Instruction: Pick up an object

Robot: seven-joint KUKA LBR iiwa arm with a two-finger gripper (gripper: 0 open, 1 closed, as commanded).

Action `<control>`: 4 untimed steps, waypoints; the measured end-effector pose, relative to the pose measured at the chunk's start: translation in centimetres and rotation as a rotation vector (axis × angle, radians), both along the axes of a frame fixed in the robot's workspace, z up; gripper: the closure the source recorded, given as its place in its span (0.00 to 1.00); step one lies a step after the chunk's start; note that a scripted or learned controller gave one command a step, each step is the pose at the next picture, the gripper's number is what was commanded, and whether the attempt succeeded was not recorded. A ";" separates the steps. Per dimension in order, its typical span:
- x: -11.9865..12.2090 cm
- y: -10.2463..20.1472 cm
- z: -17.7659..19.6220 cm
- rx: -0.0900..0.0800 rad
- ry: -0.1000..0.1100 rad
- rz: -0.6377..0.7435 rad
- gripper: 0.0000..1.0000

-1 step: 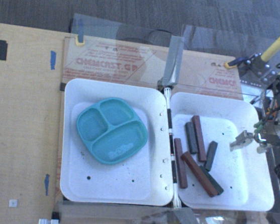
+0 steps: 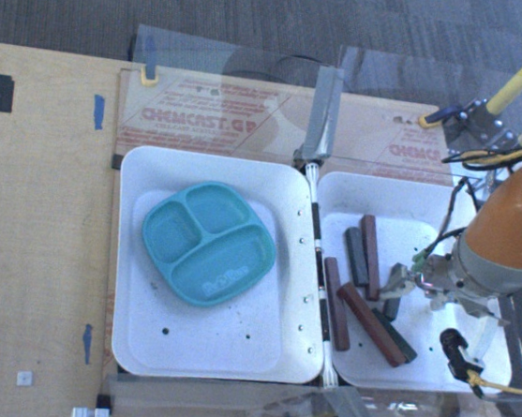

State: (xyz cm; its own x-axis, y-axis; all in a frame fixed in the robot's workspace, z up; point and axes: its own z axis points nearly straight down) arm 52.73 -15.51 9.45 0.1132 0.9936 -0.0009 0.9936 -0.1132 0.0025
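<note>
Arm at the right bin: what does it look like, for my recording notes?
The arm is grey with a rounded orange band above the wrist. Black cables loop along it, and the gripper beneath is small, metallic and grey.

Two shallow white plastic bins sat side by side on the tabletop: the left bin (image 2: 132, 263) and the right bin (image 2: 338, 198).

One teal plastic divided plate (image 2: 208, 242) lay in the left bin, and it had three compartments.

Long narrow blocks lay in the right bin, and five could be counted. Three were dark reddish-brown: one (image 2: 335, 303) along the bin's left wall, one (image 2: 370, 254) further up, and one (image 2: 371, 324) lying at a slant lower down. Two were dark grey: one (image 2: 356, 256) beside the upper brown block, and one (image 2: 397, 342) partly under the slanted brown block.
</note>
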 end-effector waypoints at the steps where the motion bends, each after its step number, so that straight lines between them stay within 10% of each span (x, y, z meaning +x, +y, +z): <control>1: -4.5 2.9 -0.6 -0.002 -0.009 0.118 0.00; 2: -4.4 2.7 0.5 -0.002 -0.013 0.111 1.00; 3: 1.2 0.4 7.9 0.000 0.002 -0.015 1.00; 4: 1.2 0.4 7.8 0.000 0.002 -0.015 0.00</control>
